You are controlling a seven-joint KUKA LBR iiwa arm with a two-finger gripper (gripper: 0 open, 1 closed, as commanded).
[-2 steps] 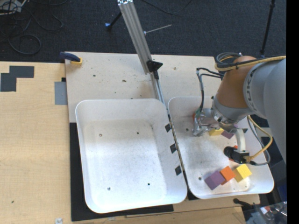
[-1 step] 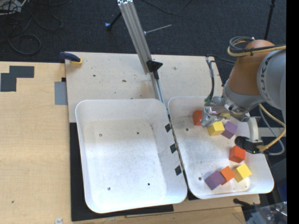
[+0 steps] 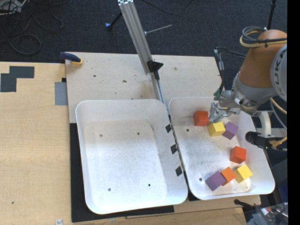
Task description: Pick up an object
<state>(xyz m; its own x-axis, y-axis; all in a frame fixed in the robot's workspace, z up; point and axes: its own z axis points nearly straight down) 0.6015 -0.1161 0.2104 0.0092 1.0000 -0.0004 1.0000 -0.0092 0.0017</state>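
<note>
My arm (image 3: pixel 262 64) reaches in from the right, hand (image 3: pixel 219 112) low over the right bin (image 3: pixel 262 184), tip just above the yellow cube (image 3: pixel 216 128); can't tell my grip state. Pale speckled worktop (image 3: pixel 112 78), two shallow white bins, small matte cubes.

KUKA arm (image 3: pixel 262 74) was grey-bodied, with broad orange band wrapped round bulbous segment above wrist. Part of dark lettering showed on grey casing at right edge. Pale cable looped over top of orange section; thin dark cable trailed beside it. Wrist narrowed to grey metallic housing. Gripper (image 3: pixel 218 117) was small, silver-grey, built of angular metal parts.
</note>
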